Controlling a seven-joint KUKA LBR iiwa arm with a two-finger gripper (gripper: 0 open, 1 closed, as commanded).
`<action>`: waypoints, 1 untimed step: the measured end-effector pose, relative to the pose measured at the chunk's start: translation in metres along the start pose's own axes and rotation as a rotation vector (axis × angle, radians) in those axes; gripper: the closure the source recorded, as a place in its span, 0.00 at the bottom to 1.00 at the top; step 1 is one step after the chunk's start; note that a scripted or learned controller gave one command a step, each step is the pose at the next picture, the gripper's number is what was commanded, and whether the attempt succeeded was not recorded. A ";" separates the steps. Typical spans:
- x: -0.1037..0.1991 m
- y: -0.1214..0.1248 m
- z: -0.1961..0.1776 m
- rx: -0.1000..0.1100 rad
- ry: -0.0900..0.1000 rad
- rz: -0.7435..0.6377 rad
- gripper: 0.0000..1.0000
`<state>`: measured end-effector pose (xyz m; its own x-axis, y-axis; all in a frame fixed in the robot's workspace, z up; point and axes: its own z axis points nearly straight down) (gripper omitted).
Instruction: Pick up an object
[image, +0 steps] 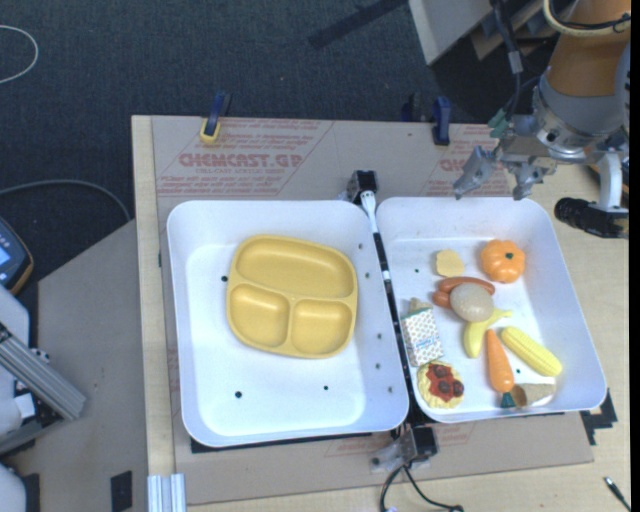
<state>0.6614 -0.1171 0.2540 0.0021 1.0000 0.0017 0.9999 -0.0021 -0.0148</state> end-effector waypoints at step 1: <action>0.000 0.002 -0.009 -0.014 -0.001 -0.002 0.00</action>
